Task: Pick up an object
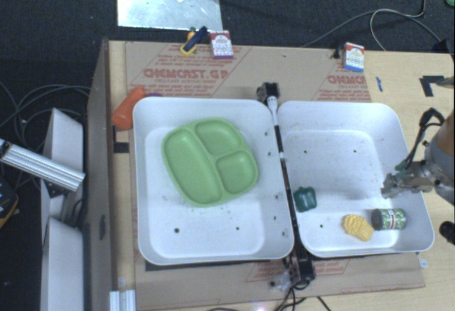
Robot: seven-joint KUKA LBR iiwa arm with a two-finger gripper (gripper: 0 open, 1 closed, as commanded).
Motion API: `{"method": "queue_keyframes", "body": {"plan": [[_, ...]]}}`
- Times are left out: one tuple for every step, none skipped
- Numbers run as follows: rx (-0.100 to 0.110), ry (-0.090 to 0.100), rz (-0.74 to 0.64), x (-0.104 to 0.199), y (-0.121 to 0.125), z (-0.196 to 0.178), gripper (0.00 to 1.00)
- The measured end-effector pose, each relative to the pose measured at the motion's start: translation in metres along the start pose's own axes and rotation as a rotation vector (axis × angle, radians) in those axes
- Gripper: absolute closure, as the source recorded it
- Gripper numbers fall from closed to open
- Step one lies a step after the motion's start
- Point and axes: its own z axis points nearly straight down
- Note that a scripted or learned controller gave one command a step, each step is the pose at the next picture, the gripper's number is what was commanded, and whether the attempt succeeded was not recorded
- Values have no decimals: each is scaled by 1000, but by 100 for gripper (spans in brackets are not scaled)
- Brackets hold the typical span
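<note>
The end effector, its grip state impossible to tell, hangs at the right bin's far edge, just above a small can lying crosswise.

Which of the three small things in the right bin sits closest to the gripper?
The small green-labelled can, lying just below the gripper; the yellow piece and green pepper lie farther left.

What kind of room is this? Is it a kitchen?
Probably not a kitchen; it looks like a robot lab. A robot's hand reaches over two white bins on a bench, cables trail across dark carpet, and the green tray looks like a toy.
</note>
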Motion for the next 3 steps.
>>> {"method": "queue_keyframes", "body": {"plan": [[-2,0,-4,8,121,-41,0],[0,0,-2,0,84,70,0],[2,1,0,0,11,70,0]]}}
